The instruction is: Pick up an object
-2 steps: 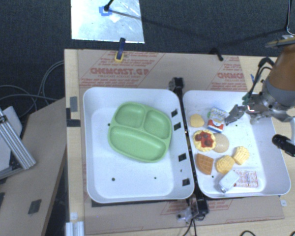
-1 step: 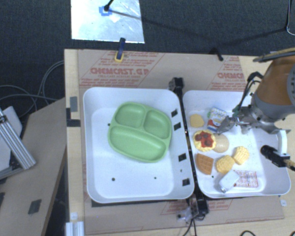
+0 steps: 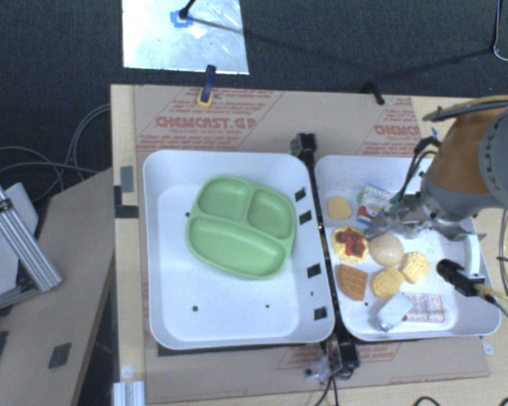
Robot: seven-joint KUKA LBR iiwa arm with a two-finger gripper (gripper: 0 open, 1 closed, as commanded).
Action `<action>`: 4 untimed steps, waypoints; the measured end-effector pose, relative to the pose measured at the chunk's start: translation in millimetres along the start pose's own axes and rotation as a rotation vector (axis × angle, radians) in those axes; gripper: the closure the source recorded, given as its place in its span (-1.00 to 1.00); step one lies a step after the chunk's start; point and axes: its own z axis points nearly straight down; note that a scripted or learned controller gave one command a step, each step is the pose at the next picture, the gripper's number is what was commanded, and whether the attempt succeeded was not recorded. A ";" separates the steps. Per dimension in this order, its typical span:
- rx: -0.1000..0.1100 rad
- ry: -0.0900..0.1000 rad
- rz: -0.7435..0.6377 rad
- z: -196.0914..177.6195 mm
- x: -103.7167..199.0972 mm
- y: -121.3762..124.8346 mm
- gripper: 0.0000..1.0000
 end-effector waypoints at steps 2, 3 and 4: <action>-0.008 -0.002 -0.003 -75.8 4.1 6.3 1.00; -0.008 -0.002 -0.004 -120.3 1.0 11.0 1.00; -0.005 -0.001 -0.004 -143.1 0.9 12.0 1.00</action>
